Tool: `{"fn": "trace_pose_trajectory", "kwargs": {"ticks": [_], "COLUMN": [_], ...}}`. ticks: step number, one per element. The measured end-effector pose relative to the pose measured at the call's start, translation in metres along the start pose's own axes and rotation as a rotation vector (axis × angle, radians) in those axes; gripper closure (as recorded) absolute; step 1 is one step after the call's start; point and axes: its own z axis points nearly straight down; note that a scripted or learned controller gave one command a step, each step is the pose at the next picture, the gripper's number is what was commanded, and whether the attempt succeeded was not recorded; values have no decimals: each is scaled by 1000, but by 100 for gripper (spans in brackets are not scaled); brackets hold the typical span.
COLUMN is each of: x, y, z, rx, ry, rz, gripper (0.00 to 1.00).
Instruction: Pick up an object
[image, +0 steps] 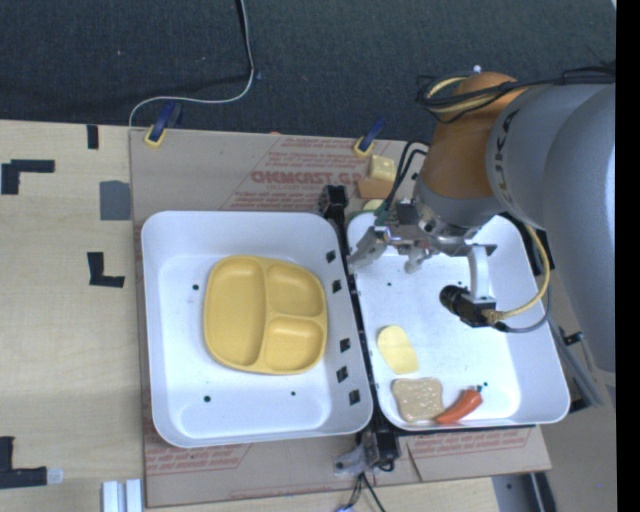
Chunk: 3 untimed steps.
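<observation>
My gripper (390, 251) hangs over the upper left part of the right bin (520, 405), its two fingers spread apart with nothing between them. Below it on the bin floor lies a pale yellow oval piece (397, 349). Nearer the front rest a tan slice of bread (417, 398) and an orange-red carrot-like piece (461, 405), touching each other. The left bin (170, 400) carries a yellow divided plate (265, 313).
A black fitting with a cable (468, 304) hangs from the arm over the middle of the right bin. A small tan block (379, 171) sits on the cardboard behind the bins. Black clips line the divider between the bins.
</observation>
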Motion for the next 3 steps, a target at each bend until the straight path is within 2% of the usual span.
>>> {"fn": "trace_pose_trajectory", "kwargs": {"ticks": [1, 2, 3], "x": [-7, -96, -61], "y": [-61, -13, 10], "z": [0, 42, 101], "rx": [3, 1, -3], "ry": [0, -4, -2], "rz": [2, 6, -2], "gripper": [0, 0, 0]}}
